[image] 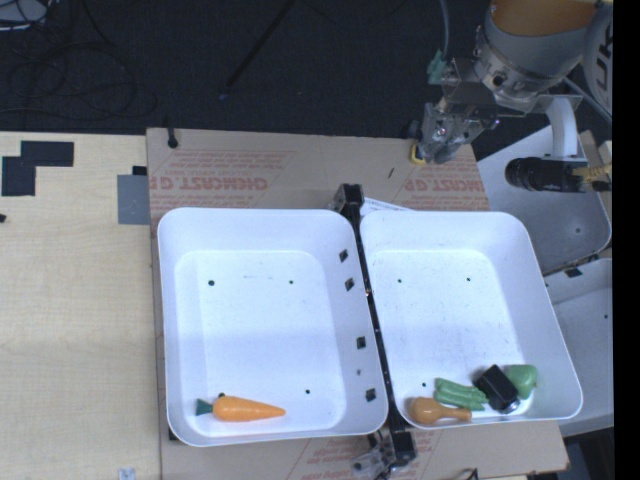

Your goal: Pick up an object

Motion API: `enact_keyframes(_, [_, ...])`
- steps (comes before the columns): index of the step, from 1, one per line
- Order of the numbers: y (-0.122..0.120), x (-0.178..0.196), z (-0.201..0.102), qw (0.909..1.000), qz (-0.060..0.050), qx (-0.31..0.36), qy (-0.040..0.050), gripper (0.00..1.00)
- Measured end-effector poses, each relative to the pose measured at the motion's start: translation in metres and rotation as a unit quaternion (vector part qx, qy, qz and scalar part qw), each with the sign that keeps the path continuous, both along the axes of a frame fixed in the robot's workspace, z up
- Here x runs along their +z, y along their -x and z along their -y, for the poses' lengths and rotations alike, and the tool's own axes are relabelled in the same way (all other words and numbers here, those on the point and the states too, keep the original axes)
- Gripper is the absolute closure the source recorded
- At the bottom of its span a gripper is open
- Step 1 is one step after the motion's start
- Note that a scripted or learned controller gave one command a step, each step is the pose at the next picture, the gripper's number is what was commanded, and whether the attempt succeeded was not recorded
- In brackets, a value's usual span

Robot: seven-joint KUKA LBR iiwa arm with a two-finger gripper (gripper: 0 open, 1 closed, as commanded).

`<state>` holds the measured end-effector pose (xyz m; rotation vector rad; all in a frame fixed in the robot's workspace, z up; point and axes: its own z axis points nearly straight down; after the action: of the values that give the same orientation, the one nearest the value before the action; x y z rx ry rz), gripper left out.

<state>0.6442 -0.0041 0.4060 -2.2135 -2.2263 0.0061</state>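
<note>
left bin (180,268): toy carrot (246,409) near front edge. right bin (545,298): tan pear-shaped toy (437,411), green bean pod (459,394), black block (497,387), green piece (522,376) clustered in front right corner. claw (443,140) up beyond bins over cardboard, holding nothing; can't tell its state.

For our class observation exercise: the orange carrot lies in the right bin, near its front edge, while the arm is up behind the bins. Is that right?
Not quite. The camera view shows the carrot in the left bin, near its front edge. The rest holds: the arm is up behind the bins.
</note>
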Motion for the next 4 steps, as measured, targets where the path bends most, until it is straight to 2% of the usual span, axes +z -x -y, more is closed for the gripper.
enact_keyframes(1, [0.011,-0.137,0.048,1.0000,-0.005,-0.005,-0.0002,1.00])
enact_keyframes(2, [-0.001,-0.059,-0.022,1.0000,0.005,0.001,-0.0017,1.00])
enact_keyframes(3, [0.000,-0.063,-0.074,1.0000,0.001,0.000,-0.0012,1.00])
enact_keyframes(4, [0.004,-0.024,-0.174,1.0000,0.003,0.001,-0.0018,1.00])
